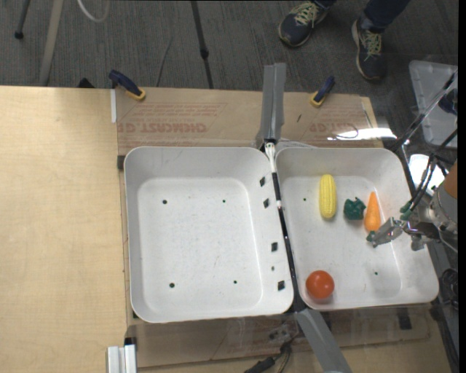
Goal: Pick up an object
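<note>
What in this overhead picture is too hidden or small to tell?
- Hand: small and dark in the camera view; whether it is touching the carrot is unclear.
- Arm: cut off by the right edge.
- Green object: too small to identify.
- Two people's shoes: cut off by the top edge.

A robotics lab: white bins [196,156] on a clamped bench [51,218], grey carpet [145,36].

Arm [444,218] cut off at right edge
</note>
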You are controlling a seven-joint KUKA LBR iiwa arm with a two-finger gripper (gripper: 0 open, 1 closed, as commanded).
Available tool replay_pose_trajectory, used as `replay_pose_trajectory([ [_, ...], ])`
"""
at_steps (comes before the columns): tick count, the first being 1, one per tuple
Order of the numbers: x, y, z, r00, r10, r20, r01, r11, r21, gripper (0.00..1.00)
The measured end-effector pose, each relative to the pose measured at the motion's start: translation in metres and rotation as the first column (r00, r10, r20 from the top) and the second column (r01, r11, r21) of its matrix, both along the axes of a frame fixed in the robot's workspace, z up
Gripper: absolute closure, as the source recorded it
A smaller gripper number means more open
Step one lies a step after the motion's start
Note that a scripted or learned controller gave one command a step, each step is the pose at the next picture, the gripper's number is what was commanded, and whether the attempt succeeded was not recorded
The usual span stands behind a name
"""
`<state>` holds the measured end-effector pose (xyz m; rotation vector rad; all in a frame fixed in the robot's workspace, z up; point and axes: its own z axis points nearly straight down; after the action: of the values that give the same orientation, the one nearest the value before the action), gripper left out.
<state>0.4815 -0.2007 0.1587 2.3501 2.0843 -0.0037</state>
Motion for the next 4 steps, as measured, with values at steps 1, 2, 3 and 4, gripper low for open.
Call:
replay_pose_trajectory([
  [1,0.041,0.056,-0.043,0.99,-0.138,-0.003,0.138,0.99,0.001,0.0],
  [2,0.109,0.002,0.007,0.995,0.095,0.0,-0.095,0.995,0.0,0.0],
  [3,0.054,0.056,-0.04,0.987,0.161,-0.003,-0.161,0.987,0.003,0.0],
  [4,0.002,0.087,-0.069,0.976,0.218,-0.003,-0.218,0.976,0.003,0.0],
])
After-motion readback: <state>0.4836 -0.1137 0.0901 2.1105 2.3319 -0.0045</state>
